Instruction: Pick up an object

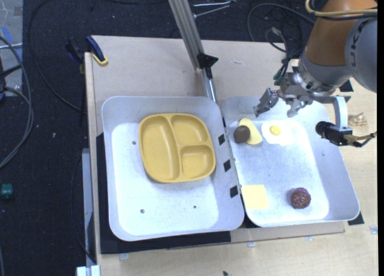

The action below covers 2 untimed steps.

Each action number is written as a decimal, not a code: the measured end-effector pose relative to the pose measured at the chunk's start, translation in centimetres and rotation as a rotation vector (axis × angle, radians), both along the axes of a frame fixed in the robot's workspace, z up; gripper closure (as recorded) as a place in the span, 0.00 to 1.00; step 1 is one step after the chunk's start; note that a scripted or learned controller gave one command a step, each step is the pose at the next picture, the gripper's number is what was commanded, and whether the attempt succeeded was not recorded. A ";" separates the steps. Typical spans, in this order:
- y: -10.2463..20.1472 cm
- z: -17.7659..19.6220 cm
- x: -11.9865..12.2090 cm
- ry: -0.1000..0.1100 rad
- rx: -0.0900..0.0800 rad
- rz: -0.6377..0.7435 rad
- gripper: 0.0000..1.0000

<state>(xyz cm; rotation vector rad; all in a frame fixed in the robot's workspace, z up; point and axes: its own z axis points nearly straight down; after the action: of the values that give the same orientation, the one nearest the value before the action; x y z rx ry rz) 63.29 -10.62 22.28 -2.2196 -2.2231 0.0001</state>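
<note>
The right bin (336, 185) holds several toy food pieces. A brown ball (242, 134) rests against a yellow wedge (254, 135) near the bin's back left. Beside them lies a fried egg (277, 132). A flat yellow cheese square (254, 196) and a dark red round patty (300, 198) lie toward the front. My gripper (279, 107) hangs over the back edge of the right bin, just behind the egg. It is open, its two fingers spread apart with nothing between them.
The left bin (120, 209) carries a yellow divided plate (177, 147). A slanted metal pole (186, 23) runs from the top down to the bins' divider. A black fitting with cable (333, 132) sticks out over the right bin's right rim.
</note>
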 end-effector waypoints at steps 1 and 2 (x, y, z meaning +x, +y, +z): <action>-0.4 -4.4 -0.3 0.004 0.000 -0.003 0.00; -0.8 -8.9 0.1 0.003 -0.001 -0.003 0.00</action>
<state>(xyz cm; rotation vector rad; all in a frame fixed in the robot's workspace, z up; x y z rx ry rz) 63.37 -11.38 13.37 -2.2213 -2.2191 0.0042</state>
